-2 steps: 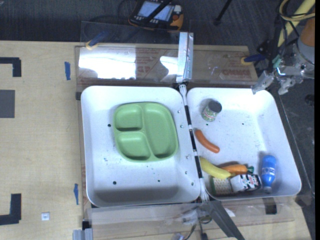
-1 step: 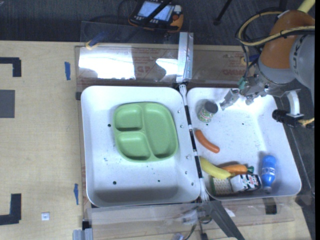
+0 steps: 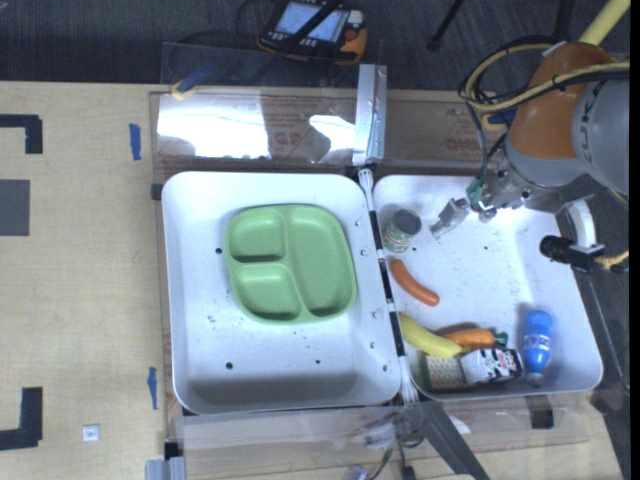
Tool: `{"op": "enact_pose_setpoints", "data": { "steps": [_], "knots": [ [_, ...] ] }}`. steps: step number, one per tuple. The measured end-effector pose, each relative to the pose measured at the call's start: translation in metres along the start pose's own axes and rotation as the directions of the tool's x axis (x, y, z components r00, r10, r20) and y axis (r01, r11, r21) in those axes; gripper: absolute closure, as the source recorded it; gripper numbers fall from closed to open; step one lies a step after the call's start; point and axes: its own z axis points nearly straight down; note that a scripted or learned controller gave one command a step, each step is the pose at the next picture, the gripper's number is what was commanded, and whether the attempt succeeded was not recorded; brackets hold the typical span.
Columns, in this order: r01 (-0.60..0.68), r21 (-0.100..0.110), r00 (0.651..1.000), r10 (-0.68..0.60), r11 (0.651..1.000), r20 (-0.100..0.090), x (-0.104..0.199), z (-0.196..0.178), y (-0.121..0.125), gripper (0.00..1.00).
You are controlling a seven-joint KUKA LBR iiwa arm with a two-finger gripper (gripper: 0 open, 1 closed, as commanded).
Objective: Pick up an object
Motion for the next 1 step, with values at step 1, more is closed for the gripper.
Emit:
{"op": "enact_pose_setpoints", "data": {
  "steps": [1],
  "knots": [
    [0.073, 0.003, 0.997, -0.073, 0.997, -0.003, 0.0263, 0.0005, -0.0768, 0.00]
  ]
}}
